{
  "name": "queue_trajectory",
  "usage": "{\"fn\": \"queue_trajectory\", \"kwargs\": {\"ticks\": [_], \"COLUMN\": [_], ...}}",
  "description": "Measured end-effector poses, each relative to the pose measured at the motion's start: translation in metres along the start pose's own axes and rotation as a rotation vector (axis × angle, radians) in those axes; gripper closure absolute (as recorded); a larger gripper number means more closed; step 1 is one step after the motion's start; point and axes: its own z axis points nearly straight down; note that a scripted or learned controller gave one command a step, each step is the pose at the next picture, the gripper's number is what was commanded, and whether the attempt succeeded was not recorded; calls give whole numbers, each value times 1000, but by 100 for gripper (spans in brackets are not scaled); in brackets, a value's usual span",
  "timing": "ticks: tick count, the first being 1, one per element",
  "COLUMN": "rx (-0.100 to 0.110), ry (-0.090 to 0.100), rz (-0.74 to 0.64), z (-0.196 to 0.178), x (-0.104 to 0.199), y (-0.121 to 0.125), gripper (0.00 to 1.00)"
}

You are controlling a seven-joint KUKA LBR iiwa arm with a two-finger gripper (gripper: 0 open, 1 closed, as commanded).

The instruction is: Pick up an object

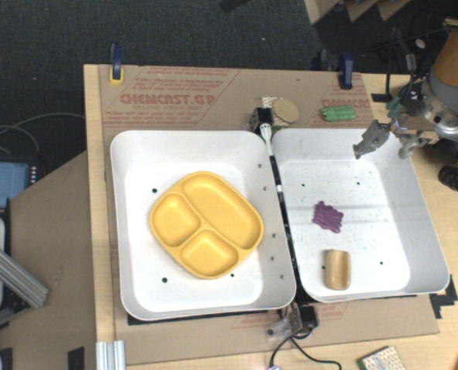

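In the right bin (414, 230) lie a small purple lump (328, 216) near the middle and a tan cylinder (337, 269) on its side close to the front wall. A yellow divided plate (206, 223) sits in the left bin (129, 206). My gripper (388, 143) hangs over the right bin's back edge, well behind and to the right of the purple lump. It is open, its two fingers (369, 140) are spread apart, and nothing is between them.
A green object (338, 114) and a round tan disc (286, 112) lie on the cardboard behind the bins. Blue clamps (117, 66) hold the board's back edge. A black bracket (263, 122) stands where the two bins meet.
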Motion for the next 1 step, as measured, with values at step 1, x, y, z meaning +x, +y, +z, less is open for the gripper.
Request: {"fn": "queue_trajectory", "kwargs": {"ticks": [1], "rx": [12], "ry": [4], "rz": [-2], "z": [180], "x": [19], "y": [3], "gripper": [0]}}
